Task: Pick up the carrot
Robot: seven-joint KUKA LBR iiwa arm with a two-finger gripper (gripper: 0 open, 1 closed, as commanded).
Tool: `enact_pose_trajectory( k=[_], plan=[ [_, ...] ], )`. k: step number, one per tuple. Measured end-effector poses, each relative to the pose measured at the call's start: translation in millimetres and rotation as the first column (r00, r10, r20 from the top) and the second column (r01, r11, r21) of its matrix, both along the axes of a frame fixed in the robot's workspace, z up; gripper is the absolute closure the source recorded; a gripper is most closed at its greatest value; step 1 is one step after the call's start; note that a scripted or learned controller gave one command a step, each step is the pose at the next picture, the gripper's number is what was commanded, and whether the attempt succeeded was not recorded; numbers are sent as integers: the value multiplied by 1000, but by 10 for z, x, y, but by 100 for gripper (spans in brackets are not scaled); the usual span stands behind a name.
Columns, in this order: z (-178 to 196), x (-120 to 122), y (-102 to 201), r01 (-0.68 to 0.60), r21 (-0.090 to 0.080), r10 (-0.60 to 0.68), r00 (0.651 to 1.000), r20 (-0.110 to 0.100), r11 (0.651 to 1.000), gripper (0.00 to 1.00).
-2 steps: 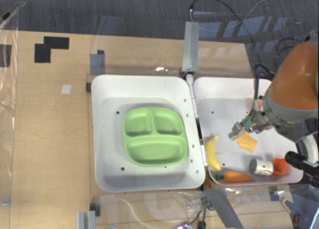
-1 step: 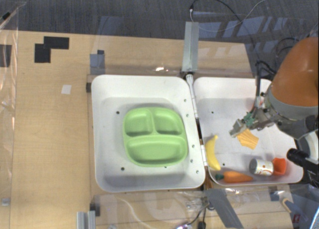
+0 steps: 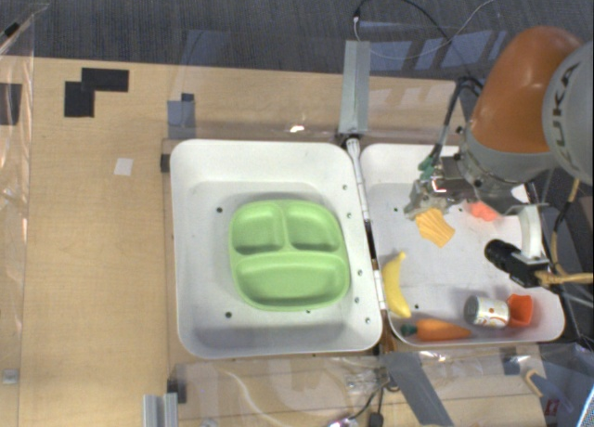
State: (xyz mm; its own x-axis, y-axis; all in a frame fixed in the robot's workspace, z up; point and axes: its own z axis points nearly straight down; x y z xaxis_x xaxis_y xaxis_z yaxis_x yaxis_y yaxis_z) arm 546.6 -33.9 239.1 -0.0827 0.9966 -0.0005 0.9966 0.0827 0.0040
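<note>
Pincer (image 3: 429, 195) hangs over the right bin (image 3: 390, 163), upper part, just above a yellow wedge (image 3: 434, 226); can't tell if it's open or closed. Arm's grey shell shows partial lettering, "UK", at the frame's right edge. Carrot (image 3: 442, 329) lies along the bin's near wall, w/ banana (image 3: 396, 285) to its left and a small can (image 3: 487, 312) to its right; label unreadable. Left bin (image 3: 186, 258) holds a green divided plate (image 3: 288, 253).

The carrot (image 3: 443, 329) lies tight against my right bin's near wall (image 3: 483, 339), hemmed by the banana (image 3: 397, 284) to its left and the white can (image 3: 487, 311) just behind to its right, leaving open floor only from the bin's middle.
</note>
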Motion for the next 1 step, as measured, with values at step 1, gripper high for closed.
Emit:
enact_pose_trajectory(
  k=[1],
  plan=[
    [-289, -371, -371, -280, -1, 280, 960, 1, 960, 100]
  ],
)
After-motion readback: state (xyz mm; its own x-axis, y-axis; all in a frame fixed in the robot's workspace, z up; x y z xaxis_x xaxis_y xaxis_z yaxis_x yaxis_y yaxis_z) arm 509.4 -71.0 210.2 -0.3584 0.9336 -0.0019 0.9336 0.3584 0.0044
